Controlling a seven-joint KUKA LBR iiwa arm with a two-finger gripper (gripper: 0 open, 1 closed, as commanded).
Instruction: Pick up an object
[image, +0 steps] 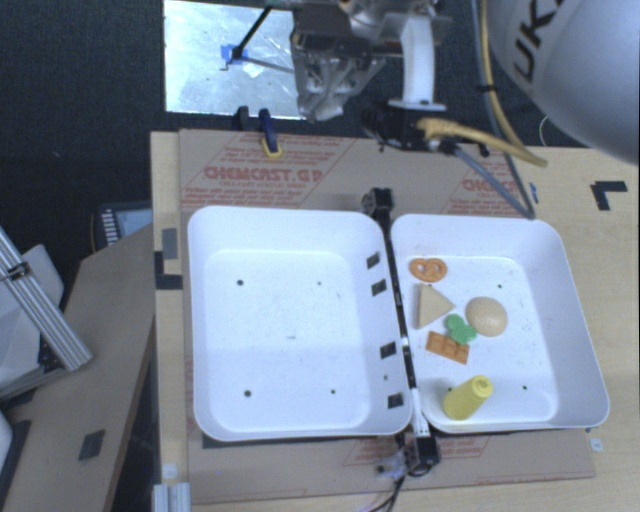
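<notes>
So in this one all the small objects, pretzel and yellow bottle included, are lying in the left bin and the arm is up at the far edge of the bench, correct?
Not quite. The camera view shows the objects in the right bin, not the left: the pretzel near its far side, the yellow bottle near its front. The rest holds: the arm is up at the far edge of the bench.

A: What lies around the cardboard sheet (262, 170)?
B: A blue clamp (267, 128) grips its far edge. An aluminium rail (38, 308) sits off its left side, beyond the tabletop (108, 330).
</notes>
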